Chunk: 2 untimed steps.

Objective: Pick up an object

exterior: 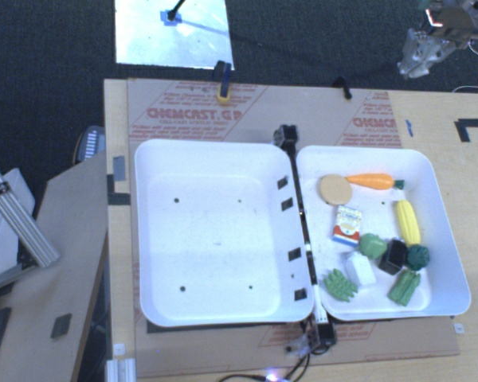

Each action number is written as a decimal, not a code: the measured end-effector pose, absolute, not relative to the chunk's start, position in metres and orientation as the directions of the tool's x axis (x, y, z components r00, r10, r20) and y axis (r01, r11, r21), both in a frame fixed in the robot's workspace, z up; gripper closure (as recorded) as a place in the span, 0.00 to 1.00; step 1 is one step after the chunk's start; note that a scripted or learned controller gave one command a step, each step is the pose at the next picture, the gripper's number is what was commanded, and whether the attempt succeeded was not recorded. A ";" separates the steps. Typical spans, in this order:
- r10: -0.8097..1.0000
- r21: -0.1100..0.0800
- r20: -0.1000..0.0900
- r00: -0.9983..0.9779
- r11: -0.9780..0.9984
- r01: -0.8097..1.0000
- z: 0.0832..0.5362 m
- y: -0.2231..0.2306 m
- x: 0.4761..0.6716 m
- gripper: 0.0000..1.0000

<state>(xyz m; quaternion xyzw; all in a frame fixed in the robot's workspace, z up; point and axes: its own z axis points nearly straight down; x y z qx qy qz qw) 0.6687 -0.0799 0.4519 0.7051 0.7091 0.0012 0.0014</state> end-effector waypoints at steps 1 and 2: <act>1.000 0.007 0.000 -0.006 0.006 1.000 0.490 -0.074 0.669 1.00; 1.000 0.005 -0.001 -0.006 0.006 1.000 0.516 -0.075 0.669 1.00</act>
